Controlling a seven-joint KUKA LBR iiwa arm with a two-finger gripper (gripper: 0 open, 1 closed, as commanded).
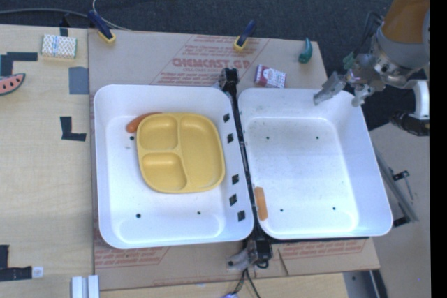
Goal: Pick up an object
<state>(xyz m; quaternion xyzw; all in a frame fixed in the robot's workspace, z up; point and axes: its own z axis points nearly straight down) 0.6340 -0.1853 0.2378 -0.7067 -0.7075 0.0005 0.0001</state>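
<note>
Two white bins (112,171) are sitting side by side, one yellow tray (180,152) lying in the left; gripper (342,91) fingers are spread apart, holding nothing.

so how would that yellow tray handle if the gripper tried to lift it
The yellow tray looks like moulded plastic, so it is probably stiff and light. It lies flat and wide in the left bin, so two fingers would likely get only its thin rim. Its smooth surface may slip.
</note>
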